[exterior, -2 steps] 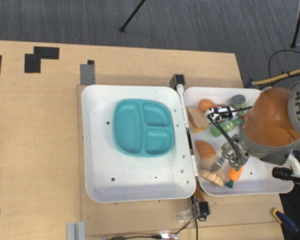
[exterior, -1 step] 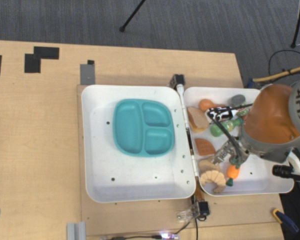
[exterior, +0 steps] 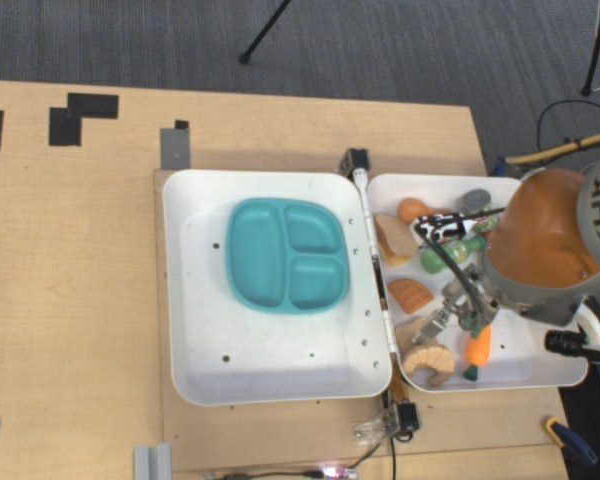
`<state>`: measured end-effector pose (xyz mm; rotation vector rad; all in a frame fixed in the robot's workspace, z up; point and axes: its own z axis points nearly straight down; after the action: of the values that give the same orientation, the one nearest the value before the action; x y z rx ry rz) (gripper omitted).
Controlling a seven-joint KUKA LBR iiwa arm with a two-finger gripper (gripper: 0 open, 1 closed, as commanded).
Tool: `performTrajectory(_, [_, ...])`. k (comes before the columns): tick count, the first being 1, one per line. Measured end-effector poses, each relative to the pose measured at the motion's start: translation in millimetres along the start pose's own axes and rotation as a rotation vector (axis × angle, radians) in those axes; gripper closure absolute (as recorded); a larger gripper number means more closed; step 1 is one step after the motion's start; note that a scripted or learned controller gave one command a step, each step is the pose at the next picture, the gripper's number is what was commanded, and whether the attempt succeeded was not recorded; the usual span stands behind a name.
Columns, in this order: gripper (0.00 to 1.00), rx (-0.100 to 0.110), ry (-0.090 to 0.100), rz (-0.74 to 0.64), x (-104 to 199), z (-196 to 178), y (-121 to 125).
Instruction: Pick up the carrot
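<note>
The carrot (exterior: 478, 348) is small and orange with a green stem end, and it lies upright near the front edge of the right bin (exterior: 540, 373). My gripper (exterior: 458, 316) hangs low in that bin, just above and slightly left of the carrot's top end. The carrot's upper tip sits right at the gripper's metal parts; whether they touch is unclear. The arm's orange band (exterior: 540, 233) covers the bin's right half.
Toy food crowds the right bin: a bread slice (exterior: 393, 236), an orange ball (exterior: 413, 209), a waffle piece (exterior: 411, 294), a tan pastry (exterior: 429, 360) and a green item (exterior: 435, 261). A teal divided plate (exterior: 285, 255) sits in the left bin (exterior: 200, 358).
</note>
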<state>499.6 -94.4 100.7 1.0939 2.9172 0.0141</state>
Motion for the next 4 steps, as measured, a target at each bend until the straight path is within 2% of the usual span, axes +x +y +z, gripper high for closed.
performTrajectory(1, [0.00, -0.004, 0.005, -0.285, -7, 8, -11])
performTrajectory(2, [1.00, -0.005, 0.003, -0.282, -9, 0, -9])
performTrajectory(3, [1.00, -0.010, -0.001, -0.278, -10, -8, -6])
performTrajectory(4, [1.00, 0.013, 0.017, 0.062, 32, -83, 26])
